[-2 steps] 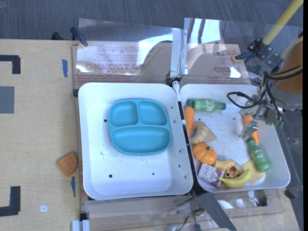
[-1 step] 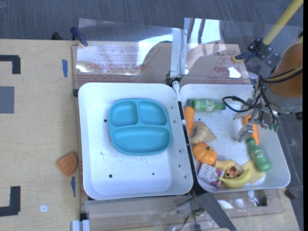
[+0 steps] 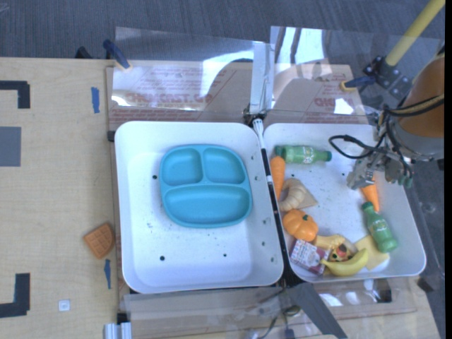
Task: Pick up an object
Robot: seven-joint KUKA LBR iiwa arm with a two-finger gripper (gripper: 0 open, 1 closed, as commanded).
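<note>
Small orange plastic carrot hangs at the gripper, its top pinched between the closed fingers, just above the floor of the right white bin near that bin's far right wall. Pointing downward, it looks freshly lifted rather than resting. Just below it in the same bin lies a green plastic bottle, close enough to be knocked. The blue divided plastic plate sits in the left bin, well apart.

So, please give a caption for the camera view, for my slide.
Robot hand over small orange carrot in right white bin; blue divided plate in left.
</note>
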